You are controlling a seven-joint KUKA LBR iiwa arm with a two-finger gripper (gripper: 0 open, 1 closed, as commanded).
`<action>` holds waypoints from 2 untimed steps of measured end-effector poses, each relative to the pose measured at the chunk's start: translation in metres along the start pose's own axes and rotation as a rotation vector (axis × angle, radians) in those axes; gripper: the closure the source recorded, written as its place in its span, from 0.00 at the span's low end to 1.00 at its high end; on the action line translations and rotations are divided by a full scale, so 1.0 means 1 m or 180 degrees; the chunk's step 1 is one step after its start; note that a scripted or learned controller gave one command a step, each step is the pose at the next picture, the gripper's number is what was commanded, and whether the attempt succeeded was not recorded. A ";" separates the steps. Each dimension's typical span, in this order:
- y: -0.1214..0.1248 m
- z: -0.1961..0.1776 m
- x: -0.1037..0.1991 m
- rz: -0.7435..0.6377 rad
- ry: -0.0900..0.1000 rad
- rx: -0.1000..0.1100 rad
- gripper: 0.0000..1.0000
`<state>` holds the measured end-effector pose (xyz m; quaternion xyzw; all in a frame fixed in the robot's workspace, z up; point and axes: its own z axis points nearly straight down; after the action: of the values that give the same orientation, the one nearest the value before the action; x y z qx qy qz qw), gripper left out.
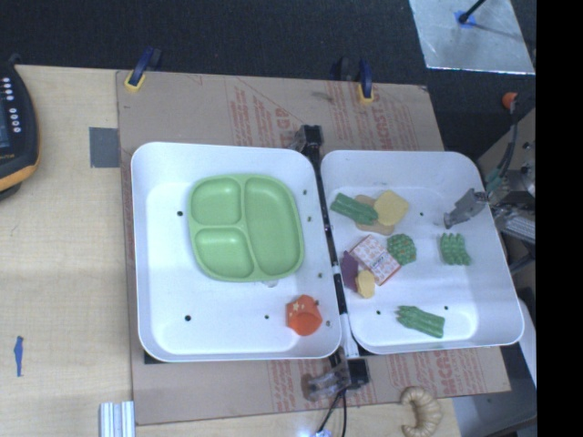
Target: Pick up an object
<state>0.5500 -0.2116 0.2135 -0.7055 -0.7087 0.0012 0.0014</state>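
Observation:
My gripper (463,210) hangs over the right edge of the right bin (474,326), just above and to the right of a small ridged green piece (454,248). Several toy foods lie in that bin: a long green one (353,209), a yellow one (392,208), a pink checked box (375,258), a round green one (402,248), a purple one (350,265), a small yellow one (365,283) and a green one (420,320) near the front. Nothing shows in the gripper.
The left bin (155,317) holds a light green divided plate (246,228) and an orange-red toy (303,315) at its front right. A black and yellow pendant (14,135) lies at the far left. A beige curled object (421,411) rests in front of the bins.

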 end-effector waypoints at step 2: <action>0.011 0.116 0.066 0.0009 -0.0006 -0.0026 0.00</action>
<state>0.5601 -0.1456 0.0972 -0.7066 -0.7076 -0.0010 -0.0022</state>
